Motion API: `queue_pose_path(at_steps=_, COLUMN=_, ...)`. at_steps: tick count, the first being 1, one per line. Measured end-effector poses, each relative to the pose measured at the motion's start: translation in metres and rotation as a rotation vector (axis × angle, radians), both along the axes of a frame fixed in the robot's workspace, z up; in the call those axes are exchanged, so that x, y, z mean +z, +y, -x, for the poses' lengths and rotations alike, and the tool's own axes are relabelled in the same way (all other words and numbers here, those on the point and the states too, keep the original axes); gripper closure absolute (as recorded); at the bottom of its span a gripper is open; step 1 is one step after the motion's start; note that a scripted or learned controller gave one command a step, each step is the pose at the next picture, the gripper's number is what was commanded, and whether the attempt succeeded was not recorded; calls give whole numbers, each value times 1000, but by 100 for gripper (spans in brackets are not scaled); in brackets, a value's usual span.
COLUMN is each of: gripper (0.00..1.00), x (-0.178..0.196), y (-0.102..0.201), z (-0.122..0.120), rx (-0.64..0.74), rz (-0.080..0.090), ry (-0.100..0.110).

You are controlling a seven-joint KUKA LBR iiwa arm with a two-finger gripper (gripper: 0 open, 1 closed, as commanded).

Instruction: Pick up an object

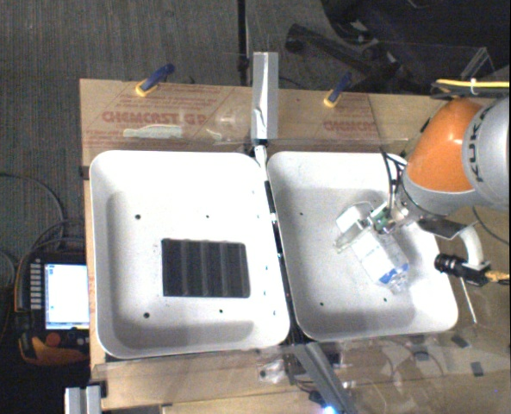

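Note:
A dark ribbed rectangular block (205, 267) lies flat in the left bin (117, 188), a little below its middle. In the right bin (315, 188) a clear plastic item with a small blue part (388, 266) lies toward the right side. My gripper (356, 225) is low inside the right bin, just up and left of the clear item and close to its upper end. The grey arm with its orange band (445, 158) reaches in from the right above it. I cannot tell whether the gripper touches the clear item.
The two bins meet at a raised divider (272, 231) in the middle. A cardboard sheet with clamps (177, 115) lies behind the bins. A pendant with a lit screen (61, 296) sits left of the bench. A black fitting (453, 264) juts in at the right bin's edge.

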State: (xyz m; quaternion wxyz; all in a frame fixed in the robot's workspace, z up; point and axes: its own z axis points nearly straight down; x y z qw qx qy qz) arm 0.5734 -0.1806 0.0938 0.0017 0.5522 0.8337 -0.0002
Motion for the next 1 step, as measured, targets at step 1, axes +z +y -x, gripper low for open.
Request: queue_pose_path(at_steps=1, gripper=0, x=-1, y=-30, z=-52, rx=-220, rz=-8, ry=-8)
